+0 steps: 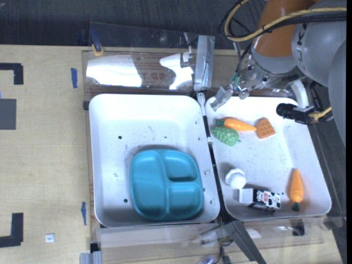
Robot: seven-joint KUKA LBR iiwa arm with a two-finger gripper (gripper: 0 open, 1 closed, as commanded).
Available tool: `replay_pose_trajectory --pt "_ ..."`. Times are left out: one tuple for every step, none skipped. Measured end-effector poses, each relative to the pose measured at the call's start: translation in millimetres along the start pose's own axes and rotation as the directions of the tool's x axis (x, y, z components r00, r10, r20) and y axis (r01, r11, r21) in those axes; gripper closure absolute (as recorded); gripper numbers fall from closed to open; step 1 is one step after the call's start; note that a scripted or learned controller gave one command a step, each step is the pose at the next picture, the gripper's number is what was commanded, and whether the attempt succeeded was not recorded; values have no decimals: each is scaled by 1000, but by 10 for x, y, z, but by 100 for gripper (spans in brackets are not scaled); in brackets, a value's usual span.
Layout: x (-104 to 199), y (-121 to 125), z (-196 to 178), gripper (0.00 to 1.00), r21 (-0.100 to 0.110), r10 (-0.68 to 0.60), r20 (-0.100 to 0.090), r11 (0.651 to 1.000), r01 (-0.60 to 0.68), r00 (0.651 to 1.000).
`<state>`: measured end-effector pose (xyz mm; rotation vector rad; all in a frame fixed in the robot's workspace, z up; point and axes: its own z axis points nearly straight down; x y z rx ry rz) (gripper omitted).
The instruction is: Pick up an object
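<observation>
The small black-and-white box (263, 198) lies at the right white bin's (316, 164) near edge, while the jaws (224, 96), spread and empty, hover over its far-left corner, best lowered squarely astride the nearby orange toy carrot (240, 125).

The left bin (104, 147) is white and holds a teal divided tray (165, 185). The right bin (313, 164) is white too. In it lie an orange carrot with a green top (239, 125), a bumpy green piece (226, 136), an orange-brown waffle-patterned piece (265, 128), a second orange carrot with a dark green stem (296, 187), a white cup-like piece (236, 178), and a black-and-white box with a red spot (266, 199). The counter (44, 147) is pale wood with black and blue tape marks. The arm (322, 32) is grey with an orange band.
</observation>
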<state>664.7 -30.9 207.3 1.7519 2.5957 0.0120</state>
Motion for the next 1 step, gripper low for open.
replay_pose_trajectory --pt "-70 -256 229 100 17 362 0 932 -362 932"
